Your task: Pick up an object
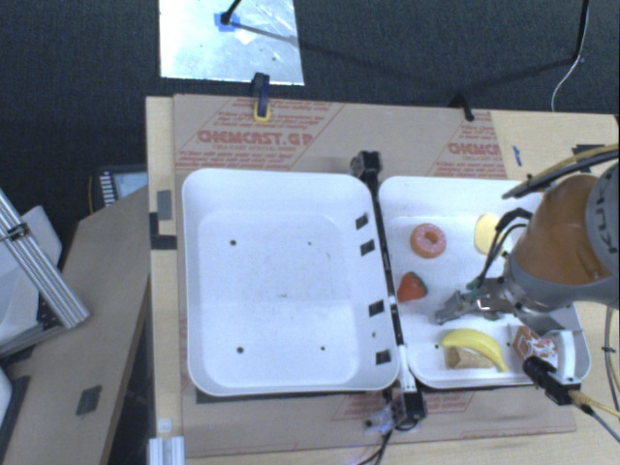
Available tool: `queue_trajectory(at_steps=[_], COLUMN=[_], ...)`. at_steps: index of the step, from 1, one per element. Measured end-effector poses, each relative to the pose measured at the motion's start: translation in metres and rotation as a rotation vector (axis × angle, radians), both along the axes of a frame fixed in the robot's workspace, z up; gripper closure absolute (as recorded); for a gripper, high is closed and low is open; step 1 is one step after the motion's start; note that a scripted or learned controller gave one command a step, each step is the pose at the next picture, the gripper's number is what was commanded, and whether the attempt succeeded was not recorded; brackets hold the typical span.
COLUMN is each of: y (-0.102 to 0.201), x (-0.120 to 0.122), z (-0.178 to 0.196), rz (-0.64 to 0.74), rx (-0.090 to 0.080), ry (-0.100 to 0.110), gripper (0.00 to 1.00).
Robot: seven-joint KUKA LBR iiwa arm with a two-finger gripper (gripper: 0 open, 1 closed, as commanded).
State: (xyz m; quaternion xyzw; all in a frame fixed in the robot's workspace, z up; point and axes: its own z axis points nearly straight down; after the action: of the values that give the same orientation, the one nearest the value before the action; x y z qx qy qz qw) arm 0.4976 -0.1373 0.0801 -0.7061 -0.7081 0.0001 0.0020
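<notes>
Camera view is looking down at a slant on both white bins, and my arm (572, 235) is reaching in over the right bin (455, 197), its orange band sitting just above my wrist. My hand (455, 308) is hanging low over the middle of that bin, pointing toward the divider between the bins. The fingers are showing as a thin grey wedge with nothing visible between them, and I cannot tell whether they are spread or closed.

The strawberry (412, 287) is lying just beyond my fingertips, toward the divider, apart from them. The banana (475, 343) is resting directly below my hand in the picture, near the bin's front wall, with a tan piece of bread (465, 357) tucked against its underside. The donut (427, 240) is sitting farther off, above the strawberry, toward the bin's back wall. A yellow lemon (487, 231) is lying beside the donut, partly hidden behind my wrist cables. A small red and white packet (539, 345) is lying under my forearm, in the front corner of the bin.

The left bin (281, 289) is sitting on the far side of the divider from my hand, and both bins are resting on a cardboard sheet (320, 134) on the worktop.
</notes>
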Motion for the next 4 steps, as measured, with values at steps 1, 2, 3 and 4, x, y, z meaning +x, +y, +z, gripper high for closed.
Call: queue_trajectory(at_steps=[1, 2, 3, 4], y=[-0.003, -0.003, -0.003, -0.003], x=[0.001, 0.001, 0.001, 0.002], z=[0.004, 0.004, 0.004, 0.015], rz=[-0.003, -0.003, -0.003, -0.004], rx=[-0.003, -0.003, -0.003, -0.003], ry=[-0.004, -0.004, -0.004, -0.006], gripper=[0.00, 0.00, 0.00, 1.00])
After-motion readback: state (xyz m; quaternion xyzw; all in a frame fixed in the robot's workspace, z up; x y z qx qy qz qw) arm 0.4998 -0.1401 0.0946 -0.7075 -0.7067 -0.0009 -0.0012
